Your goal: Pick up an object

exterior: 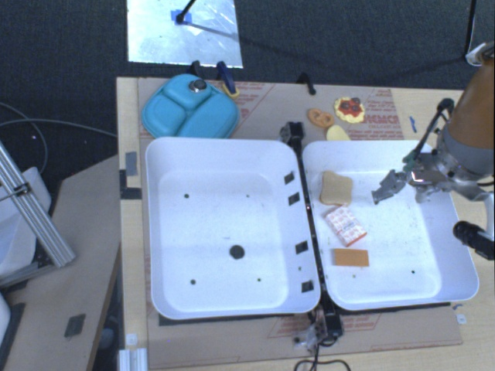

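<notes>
Overhead, the pincer [389, 185] hangs above the right bin [448, 284], over its upper middle, at the end of the grey arm [464, 141] that reaches in from the right edge; whether its tips are spread or pressed together cannot be told at this size, and nothing shows between them. Three things lie in that bin near its left wall: a tan sponge [336, 188] toward the far left corner, a small red-and-white packet [345, 226] just below it, and a flat orange block [351, 258] below that, each apart from the others and from the pincer. The left bin [178, 284] holds one dark round piece [237, 252] near its middle. Beyond the bins, along the counter's [135, 230] far edge, sit a blue divided dish [190, 107], a small orange toy [319, 117], a red-and-yellow toy [349, 109] and a pale yellow piece [337, 134].
</notes>
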{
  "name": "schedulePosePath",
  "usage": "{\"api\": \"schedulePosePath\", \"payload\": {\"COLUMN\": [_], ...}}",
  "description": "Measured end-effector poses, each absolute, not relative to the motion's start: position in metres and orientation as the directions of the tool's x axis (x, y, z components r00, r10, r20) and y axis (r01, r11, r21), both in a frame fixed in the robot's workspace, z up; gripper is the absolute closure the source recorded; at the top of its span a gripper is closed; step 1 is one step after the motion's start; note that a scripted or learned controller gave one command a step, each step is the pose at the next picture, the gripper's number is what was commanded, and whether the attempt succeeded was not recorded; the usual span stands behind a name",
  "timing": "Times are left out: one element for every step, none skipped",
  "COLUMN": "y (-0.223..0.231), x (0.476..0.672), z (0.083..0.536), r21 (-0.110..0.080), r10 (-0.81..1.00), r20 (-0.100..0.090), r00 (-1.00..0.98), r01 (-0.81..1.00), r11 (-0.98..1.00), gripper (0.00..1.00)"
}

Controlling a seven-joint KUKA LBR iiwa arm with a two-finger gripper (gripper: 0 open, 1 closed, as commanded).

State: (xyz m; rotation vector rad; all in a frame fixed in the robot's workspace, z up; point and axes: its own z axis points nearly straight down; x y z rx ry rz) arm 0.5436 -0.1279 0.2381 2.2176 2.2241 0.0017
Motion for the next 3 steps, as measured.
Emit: {"api": "schedulePosePath", "payload": {"y": [-0.042, -0.17, -0.11], "x": [0.493, 0.529, 0.556], "z": [0.313, 0.33, 0.544], "r21": [0.002, 0.007, 0.019], "r10": [1.0, 1.0, 1.0], "r20": [0.001, -0.004, -0.004], "r00": [-0.007, 0.002, -0.009], "r01": [1.0, 1.0, 1.0], "r11": [0.007, -0.002, 0.009], "gripper": [0.0, 0.0, 0.0]}}
